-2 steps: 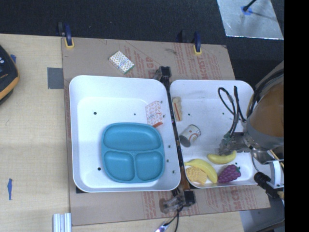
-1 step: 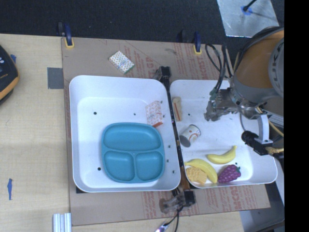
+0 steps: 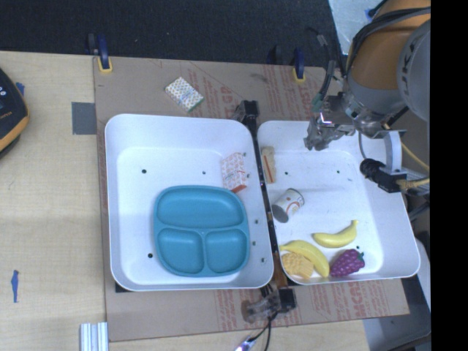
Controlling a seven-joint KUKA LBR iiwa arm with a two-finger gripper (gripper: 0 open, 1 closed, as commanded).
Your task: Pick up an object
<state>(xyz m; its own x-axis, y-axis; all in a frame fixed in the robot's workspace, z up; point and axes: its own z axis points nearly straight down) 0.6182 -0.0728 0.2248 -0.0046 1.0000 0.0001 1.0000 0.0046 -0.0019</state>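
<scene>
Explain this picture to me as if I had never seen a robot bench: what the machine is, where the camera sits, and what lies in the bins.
One camera, fixed above the bench, looks down at a slant. The grey and orange shape at the right is a robot arm; its gripper hangs over the far edge of the right bin. I see nothing between its fingers. That bin holds a small cup on its side, two toy bananas, purple toy grapes and a stick-like piece. The left bin holds a blue divided plate and a patterned packet. Another packet lies on the bench.
</scene>
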